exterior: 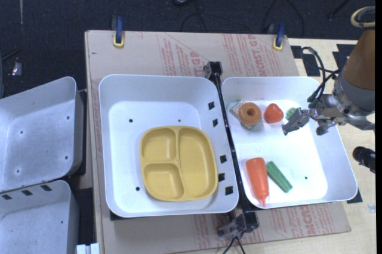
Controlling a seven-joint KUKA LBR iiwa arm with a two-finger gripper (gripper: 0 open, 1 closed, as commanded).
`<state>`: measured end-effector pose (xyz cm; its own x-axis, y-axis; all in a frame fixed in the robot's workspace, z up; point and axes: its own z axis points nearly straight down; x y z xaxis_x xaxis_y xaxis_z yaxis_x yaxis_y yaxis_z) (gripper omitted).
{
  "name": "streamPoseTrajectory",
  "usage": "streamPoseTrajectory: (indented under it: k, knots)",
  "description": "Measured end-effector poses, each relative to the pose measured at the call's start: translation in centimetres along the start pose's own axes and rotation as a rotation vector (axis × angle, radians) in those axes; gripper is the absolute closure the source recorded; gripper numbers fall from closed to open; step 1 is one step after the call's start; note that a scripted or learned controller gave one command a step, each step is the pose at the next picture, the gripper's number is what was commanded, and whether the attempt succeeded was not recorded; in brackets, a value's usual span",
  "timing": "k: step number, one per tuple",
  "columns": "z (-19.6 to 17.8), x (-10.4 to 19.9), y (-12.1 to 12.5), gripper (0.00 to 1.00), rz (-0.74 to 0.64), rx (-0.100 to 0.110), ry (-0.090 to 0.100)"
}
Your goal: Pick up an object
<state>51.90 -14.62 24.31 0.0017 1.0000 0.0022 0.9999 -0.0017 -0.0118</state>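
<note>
Gripper (296,121) sits low over the right bin (334,178), toward its far right part, at the end of the arm (358,83) that reaches in from the right edge. How far it stands open cannot be judged: its dark tip is small and blurred against the white floor, and nothing can be seen held in it. A small green item (290,112) shows just beside the tip on its far side; whether the two touch cannot be told. Bench (149,56) carries the two white bins side by side, with yellow clamps at its far edge. Left bin (119,98) holds a yellow tray (178,163) with three compartments, lying flat near the bin's middle. Right bin holds the loose objects. An orange carrot (258,178) lies in the near left part, its length running near to far. A green pod (278,176) lies just right of the carrot, angled, close beside it. A doughnut (249,114) rests at the far left of this bin, near the dividing wall. A red tomato (273,113) lies just right of the doughnut, between it and the gripper, apart from the tip.
</note>
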Motion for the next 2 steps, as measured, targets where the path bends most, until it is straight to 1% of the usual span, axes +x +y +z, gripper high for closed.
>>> streamPoseTrajectory:
  k: [1, 2]
  knots:
    - [-0.6, 0.0, 0.2, 0.0, -0.003, -0.011, -0.002]
    - [5.9, 0.1, 0.4, 0.0, -0.001, -0.006, -0.001]
